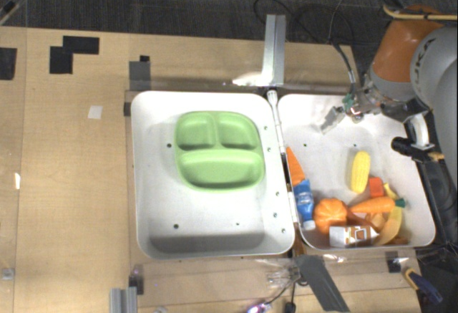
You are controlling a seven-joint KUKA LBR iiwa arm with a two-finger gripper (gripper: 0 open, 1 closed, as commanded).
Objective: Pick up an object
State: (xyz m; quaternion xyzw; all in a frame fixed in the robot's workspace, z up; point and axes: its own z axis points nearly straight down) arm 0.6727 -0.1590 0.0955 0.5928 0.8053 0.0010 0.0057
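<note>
The right bin (320, 150) holds several toy foods. A yellow corn cob (359, 170) lies in its middle. Along the front are an orange round fruit (330, 211), a carrot (375, 204), a banana (393, 226) and a small brown and white box (352, 235). By the left wall lies a blue bottle with an orange top (300, 188). My gripper (333, 118) hangs over the bin's far part, up and left of the corn and well apart from it. Nothing shows in its grasp.
A green divided plate (218, 149) sits in the left bin (147, 183). A metal post (275, 50) stands behind the wall between the bins. My arm's orange band (397, 54) and black cabling (418, 143) cross the right bin's far right corner.
</note>
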